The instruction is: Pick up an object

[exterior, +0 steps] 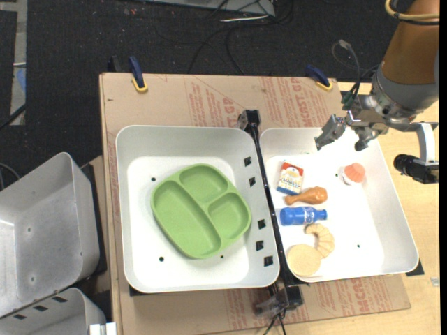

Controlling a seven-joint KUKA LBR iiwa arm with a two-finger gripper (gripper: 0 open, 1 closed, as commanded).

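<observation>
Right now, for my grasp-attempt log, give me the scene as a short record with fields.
left bin: green divided plate
right bin: small carton, drumstick, blue bottle, croissant, flat round biscuit, pink piece
gripper: above right bin's far edge, jaws open, holding nothing

Blue bottle (303, 216) lying sideways, drumstick (307, 197) just above, right bin (391, 215)

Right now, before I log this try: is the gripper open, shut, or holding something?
Gripper: open, nothing between its fingers, poised over the far end of the right bin.
</observation>
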